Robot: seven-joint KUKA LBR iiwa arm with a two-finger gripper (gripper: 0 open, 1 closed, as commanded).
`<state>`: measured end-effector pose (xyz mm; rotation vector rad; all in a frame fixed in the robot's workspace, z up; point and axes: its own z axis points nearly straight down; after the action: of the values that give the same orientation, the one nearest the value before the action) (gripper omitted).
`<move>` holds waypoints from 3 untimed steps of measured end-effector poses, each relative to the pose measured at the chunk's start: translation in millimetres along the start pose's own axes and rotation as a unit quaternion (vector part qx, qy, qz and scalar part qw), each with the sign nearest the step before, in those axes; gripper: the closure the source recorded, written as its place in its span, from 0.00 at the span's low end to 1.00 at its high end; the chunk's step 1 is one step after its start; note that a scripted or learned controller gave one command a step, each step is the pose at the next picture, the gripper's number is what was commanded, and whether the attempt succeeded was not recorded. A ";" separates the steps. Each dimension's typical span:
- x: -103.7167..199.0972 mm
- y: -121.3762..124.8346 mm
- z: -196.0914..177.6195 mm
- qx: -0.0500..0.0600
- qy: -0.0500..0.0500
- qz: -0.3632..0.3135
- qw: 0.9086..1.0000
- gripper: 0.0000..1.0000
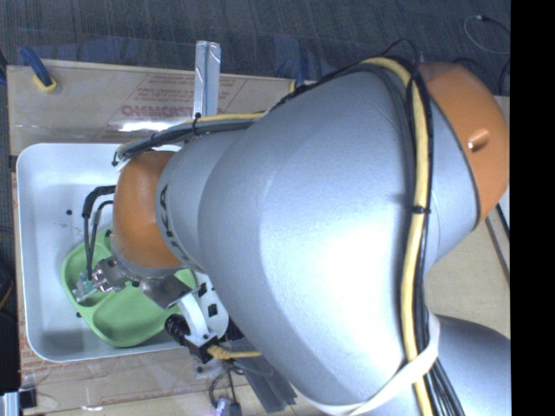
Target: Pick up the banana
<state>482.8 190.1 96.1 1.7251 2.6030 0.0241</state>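
My grey arm with its orange band point(139, 219) reaches down into the left white bin point(43, 198) and covers most of the view. The gripper point(88, 286) sits low at the bin's near left, right over a green bowl-like dish point(121, 319). The arm's bulk hides the bin's right part and whatever lies under the wrist.
A flat cardboard sheet with red print point(156, 102) lies behind the bin. A metal upright point(207, 76) stands on it, and a blue clip point(35, 66) sits at its far left corner. Bare white bin floor point(52, 232) shows left of the dish.
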 end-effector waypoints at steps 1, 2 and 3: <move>-2.8 32.8 5.8 0.014 0.003 0.034 0.999 0.00; -7.5 35.4 -6.6 0.009 -0.001 0.033 0.999 1.00; -45.8 -14.3 -6.5 -0.011 0.005 0.071 0.997 1.00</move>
<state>487.4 142.4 102.6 1.9034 2.4725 0.0626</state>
